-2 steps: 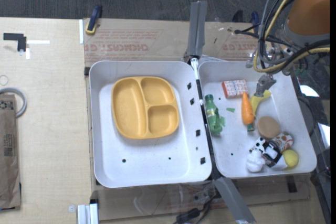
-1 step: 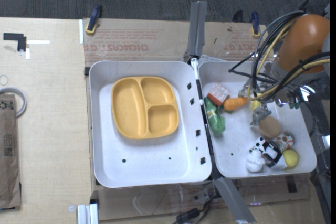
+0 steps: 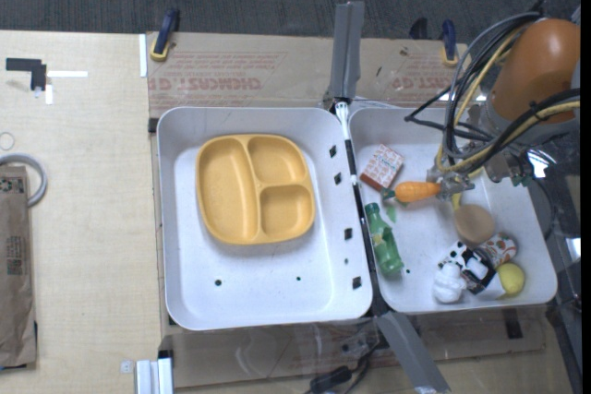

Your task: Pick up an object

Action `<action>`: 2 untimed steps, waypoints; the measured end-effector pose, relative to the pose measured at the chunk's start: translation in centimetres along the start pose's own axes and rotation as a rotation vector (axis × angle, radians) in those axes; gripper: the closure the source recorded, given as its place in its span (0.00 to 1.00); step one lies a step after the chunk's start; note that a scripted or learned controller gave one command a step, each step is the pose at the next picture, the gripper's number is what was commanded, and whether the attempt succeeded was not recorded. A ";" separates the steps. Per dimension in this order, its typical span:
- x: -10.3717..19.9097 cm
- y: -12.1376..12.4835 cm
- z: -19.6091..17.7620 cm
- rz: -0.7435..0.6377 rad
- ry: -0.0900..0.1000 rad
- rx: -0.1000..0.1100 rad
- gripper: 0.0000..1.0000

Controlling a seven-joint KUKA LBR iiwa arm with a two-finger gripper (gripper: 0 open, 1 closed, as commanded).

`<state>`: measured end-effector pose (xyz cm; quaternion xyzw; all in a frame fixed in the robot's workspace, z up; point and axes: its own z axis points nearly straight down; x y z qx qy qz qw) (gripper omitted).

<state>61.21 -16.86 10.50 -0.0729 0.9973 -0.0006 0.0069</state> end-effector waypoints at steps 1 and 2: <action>-2.4 6.5 -13.7 -0.003 0.007 -0.001 1.00; -3.2 9.0 -8.7 0.332 0.010 0.000 1.00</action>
